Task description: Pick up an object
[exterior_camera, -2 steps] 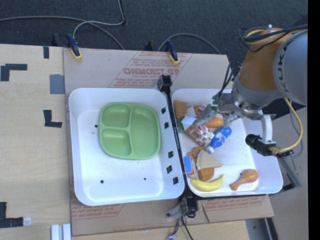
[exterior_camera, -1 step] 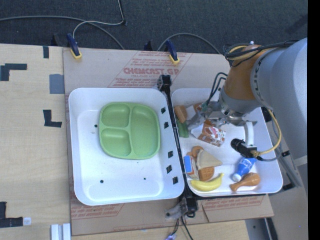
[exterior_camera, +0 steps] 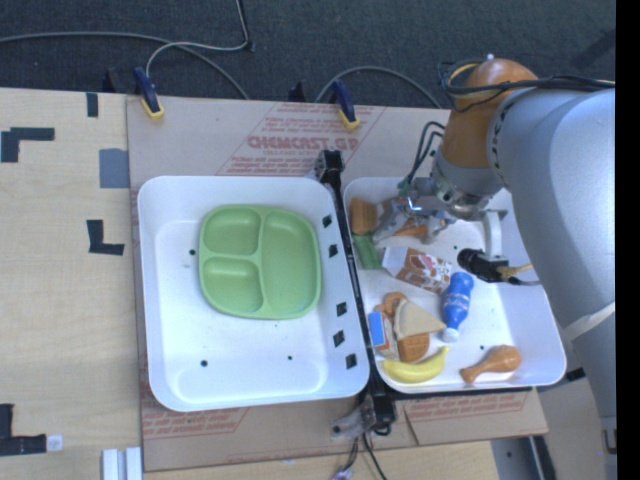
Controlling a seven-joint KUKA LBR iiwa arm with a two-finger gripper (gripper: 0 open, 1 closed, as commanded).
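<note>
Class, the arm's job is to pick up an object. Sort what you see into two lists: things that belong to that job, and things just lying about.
Belongs to the job:
gripper
right bin
blue bottle
banana
chicken drumstick
snack packet

Just lying about:
left bin
green divided plate
blue clamps
cables
</note>
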